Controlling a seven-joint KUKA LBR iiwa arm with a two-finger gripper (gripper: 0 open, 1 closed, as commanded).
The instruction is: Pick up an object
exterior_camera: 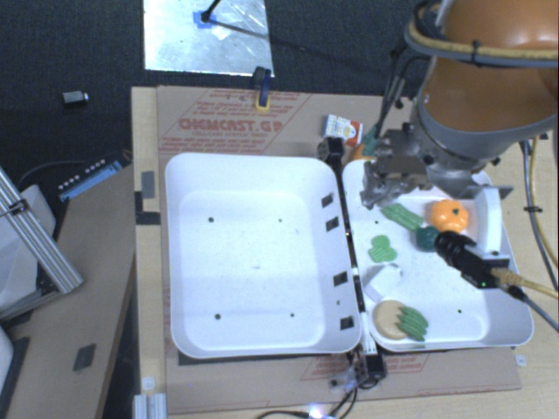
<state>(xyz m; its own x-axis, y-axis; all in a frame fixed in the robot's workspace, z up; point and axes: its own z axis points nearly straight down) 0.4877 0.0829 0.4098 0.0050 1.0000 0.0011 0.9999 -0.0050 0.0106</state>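
My gripper (382,188) hangs low over the far left part of the right bin (454,321), under the grey and orange arm. Just to its right lie a long green piece (403,216), an orange round fruit-like toy (449,216) and a small teal thing (425,237). Nearer the camera sit a small green leafy piece (382,250), a white scrap (385,278), and a tan disc (389,318) with a green ridged piece (413,323) on it. Nothing shows held under the gripper.
The left bin (253,251) lies beside the right one, with a black-clipped divider (347,243) between them. A small red and white box (342,129) stands on the cardboard behind the bins. A silver sheet (208,23) lies on the far floor.
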